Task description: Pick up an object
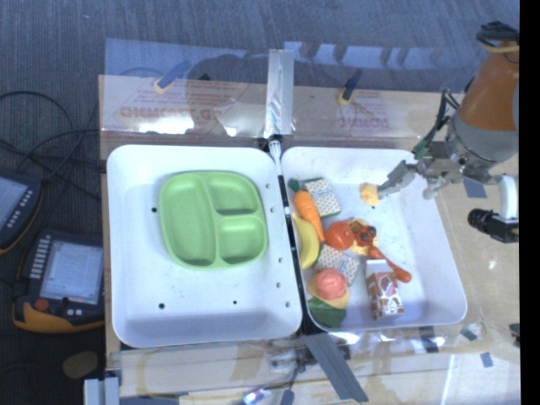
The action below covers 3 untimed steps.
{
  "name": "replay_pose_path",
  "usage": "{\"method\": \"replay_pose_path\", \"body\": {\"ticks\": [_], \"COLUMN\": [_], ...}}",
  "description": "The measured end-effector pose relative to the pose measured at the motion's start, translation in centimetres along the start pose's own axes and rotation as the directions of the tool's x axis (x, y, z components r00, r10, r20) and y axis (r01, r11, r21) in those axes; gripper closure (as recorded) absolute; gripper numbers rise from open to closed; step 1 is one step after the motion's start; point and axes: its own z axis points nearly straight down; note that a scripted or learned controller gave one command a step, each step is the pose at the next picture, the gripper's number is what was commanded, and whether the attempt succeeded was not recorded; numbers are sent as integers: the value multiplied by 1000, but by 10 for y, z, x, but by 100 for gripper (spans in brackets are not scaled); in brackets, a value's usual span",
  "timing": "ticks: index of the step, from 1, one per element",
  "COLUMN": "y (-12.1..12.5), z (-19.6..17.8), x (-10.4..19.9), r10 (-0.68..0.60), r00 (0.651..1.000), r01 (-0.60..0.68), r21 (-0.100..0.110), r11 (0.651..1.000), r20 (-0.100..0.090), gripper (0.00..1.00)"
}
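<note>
Yellow piece (pixel 369 194): small, pale yellow, seen at the tip of the gripper (pixel 381 189) in the upper middle of the right bin (pixel 439 251). We read the fingers (pixel 393 180) as closed on it, but the tip is small and blurred, so we cannot tell whether the piece is truly pinched or merely touching; it could also be resting on the bin floor.

Arm (pixel 491 99): grey with an orange band, reaching in over the right bin's upper right corner, gripper pointed toward the bin's centre.

We use the right bin as reference for the rest of the contents:
- Carrot (pixel 307 209) near its left wall, lying at a slant.
- Checkered block (pixel 325 197) just beside the carrot, toward the bin's back.
- Banana (pixel 307 241) along the left wall, below the carrot.
- Tomato (pixel 338 235) near the bin's centre, touching a cluster of small red and yellow pieces (pixel 364 236).
- Pink round item (pixel 331 285) at the front left, on something green (pixel 327 313).
- Small carton (pixel 384 294) at the front centre, lying tilted.

Left of the right bin, sharing a wall with it, the left bin (pixel 135 302) carries a green divided tray (pixel 214 218), three compartments.

Both bins sit on the surface (pixel 472 285).
</note>
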Motion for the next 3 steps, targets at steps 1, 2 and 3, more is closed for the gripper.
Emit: {"method": "replay_pose_path", "body": {"ticks": [1,2,3], "y": [-44,-36,-35], "z": [120,120,110], "x": [-4,4,5], "r10": [-288,-213,-213], "r00": [958,977,977], "r01": [288,213,214], "r21": [-11,-11,-15], "r11": [958,977,977], "r20": [6,8,8], "gripper": [0,0,100]}}
